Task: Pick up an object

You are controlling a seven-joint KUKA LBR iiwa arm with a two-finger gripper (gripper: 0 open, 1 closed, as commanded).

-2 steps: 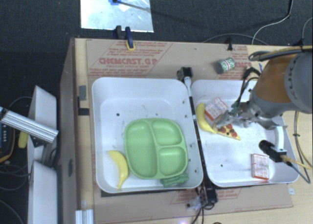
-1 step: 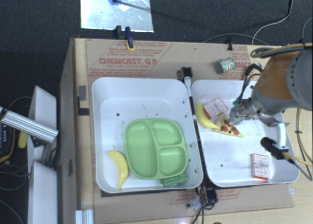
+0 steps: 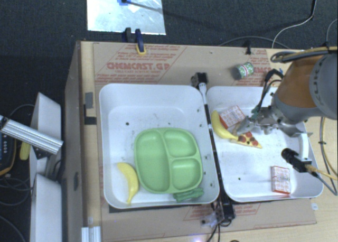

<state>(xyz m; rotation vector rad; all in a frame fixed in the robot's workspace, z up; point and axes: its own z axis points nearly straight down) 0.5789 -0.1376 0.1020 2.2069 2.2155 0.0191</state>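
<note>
Counter, faced with brown board printed "CHEMCAST GP" in red, carries two shallow white bins set side by side so that items can pass between them. Left bin holds a green divided plate, a banana beside the plate's lower left, and a green item at its lower edge. Right bin receives the arm, which reaches in from the right and bends low over a cluster of likely targets: a second banana against the dividing wall, a red-and-white packet and a pizza-slice toy. Gripper sits over this cluster; whether the fingers are apart or together cannot be told, and nothing is seen lifted. A small red-printed box, writing illegible, lies apart near the bin's lower right. A small can rests on the board behind.
</note>
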